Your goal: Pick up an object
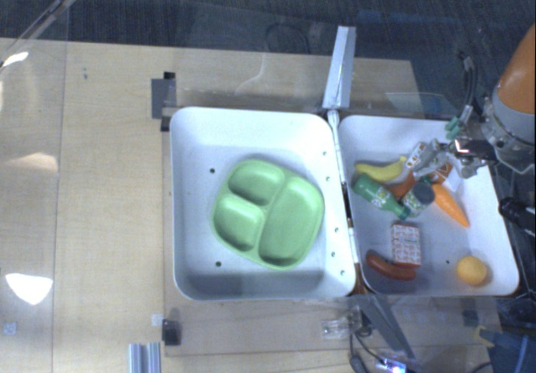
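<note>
a: what's the setting?

b: a pale wooden bench [92, 195] under a clear screen, dark carpet beyond it at the top. two shallow white bins sit side by side on the bench, with a metal bar [339, 69] running up from the seam between them.

a: what's in the left bin [193, 145]?

b: a green divided plate [268, 212], three compartments, lying flat near the middle.

a: and the right bin [502, 237]?

b: that's where the objects to pick lie. a yellow banana [381, 170] near the upper left, a green bottle [378, 196] lying on its side just below it, an orange carrot [450, 206] angled toward the right, a small patterned box [406, 244] lower down, a red sausage [390, 266] along the bottom left wall, and a yellow lemon [472, 271] in the bottom right corner, well apart from the rest.

a: where's the arm?

b: it comes in from the right, orange band at the edge. the gripper [429, 163] is low over the upper part of the right bin, right above the cluster where banana, bottle and carrot meet.

a: fingers open or closed?

b: i can't tell. the fingertips blur into the clutter beneath, and i can't see anything clearly held between them. there's a dark rounded thing [425, 193] just below the gripper, touching the carrot's top, but i can't say what it is.
</note>
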### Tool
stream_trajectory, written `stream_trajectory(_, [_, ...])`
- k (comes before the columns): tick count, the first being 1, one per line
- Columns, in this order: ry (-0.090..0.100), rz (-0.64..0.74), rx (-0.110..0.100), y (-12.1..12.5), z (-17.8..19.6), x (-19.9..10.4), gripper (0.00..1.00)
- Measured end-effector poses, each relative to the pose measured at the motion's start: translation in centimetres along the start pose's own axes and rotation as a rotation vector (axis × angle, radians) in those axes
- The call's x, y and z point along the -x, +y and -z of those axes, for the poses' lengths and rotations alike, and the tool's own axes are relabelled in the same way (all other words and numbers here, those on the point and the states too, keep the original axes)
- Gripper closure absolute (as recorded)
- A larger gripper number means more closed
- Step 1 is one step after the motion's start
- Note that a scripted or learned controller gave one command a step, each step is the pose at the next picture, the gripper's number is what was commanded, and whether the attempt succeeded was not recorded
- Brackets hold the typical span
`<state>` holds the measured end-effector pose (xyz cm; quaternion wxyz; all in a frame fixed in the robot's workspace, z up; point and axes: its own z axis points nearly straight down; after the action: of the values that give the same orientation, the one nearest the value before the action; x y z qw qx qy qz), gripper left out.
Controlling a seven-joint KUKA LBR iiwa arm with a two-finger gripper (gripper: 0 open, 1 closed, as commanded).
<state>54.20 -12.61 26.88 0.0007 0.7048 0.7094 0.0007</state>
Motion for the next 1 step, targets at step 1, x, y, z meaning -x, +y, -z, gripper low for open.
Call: stream_trajectory(1, [0.0, -0.148, 0.002, 0.1, -14.94, 5.5, 0.0])
